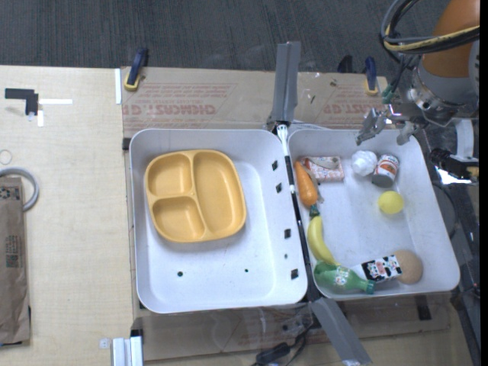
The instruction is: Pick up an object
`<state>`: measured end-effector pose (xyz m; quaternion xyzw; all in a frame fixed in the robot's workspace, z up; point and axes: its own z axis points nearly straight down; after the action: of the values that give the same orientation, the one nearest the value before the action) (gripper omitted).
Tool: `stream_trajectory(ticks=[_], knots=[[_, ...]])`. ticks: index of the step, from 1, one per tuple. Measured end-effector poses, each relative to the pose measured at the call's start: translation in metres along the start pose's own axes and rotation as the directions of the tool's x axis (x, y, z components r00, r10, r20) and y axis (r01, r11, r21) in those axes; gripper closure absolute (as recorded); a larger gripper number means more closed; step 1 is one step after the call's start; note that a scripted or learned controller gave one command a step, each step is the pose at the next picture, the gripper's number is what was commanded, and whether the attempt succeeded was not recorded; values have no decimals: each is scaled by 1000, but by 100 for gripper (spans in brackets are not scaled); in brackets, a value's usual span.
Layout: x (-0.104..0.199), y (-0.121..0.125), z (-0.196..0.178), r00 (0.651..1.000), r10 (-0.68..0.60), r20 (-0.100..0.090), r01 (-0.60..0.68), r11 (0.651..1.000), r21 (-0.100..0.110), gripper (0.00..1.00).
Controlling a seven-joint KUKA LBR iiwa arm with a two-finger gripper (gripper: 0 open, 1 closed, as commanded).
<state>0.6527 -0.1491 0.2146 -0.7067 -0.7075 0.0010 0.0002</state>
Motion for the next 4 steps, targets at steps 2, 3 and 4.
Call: stream_trajectory(ticks=[2,3,4], knots=[[42,3,107,997,77,1,-77,997,-4,0],[-28,6,8,991,136,1,-136,991,-2,0],[-27,6,8,991,135,1,-135,991,-2,0]])
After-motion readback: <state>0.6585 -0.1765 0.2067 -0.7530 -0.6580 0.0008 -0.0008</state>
